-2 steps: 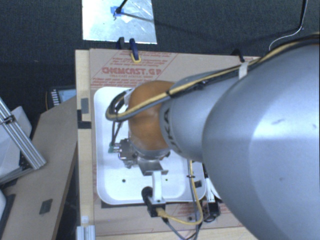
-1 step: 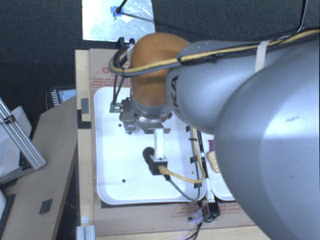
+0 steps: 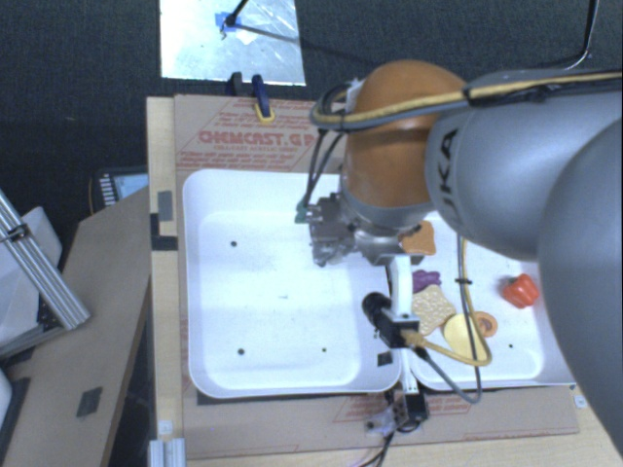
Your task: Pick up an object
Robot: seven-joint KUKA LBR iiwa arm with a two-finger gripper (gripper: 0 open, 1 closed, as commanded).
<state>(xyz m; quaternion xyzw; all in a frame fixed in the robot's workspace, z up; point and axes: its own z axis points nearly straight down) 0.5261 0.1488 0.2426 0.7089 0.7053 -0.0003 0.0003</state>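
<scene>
Down on the bench, the two white bins share a middle wall, and everything is placed from that wall. The left bin lies on its far side from the arm; its floor shows a few small dark specks well away from the wall. The right bin lies on the arm's side and holds all the loose objects. A purple piece sits just beside the wall. A pale speckled cracker-like piece lies next to the wall too, a little nearer the front edge and touching the purple piece. A yellow disc rests further from the wall, against the cracker-like piece. An orange piece shows close to the wall towards the back, partly hidden under the arm's orange band. A red-orange pepper sits well apart from the wall.

The gripper hangs below the orange band, just over the wall on the left-bin side. It is seen from above, and whether it is open or closed cannot be told. No object is visible in it.

Both bins rest on a printed cardboard sheet.
</scene>
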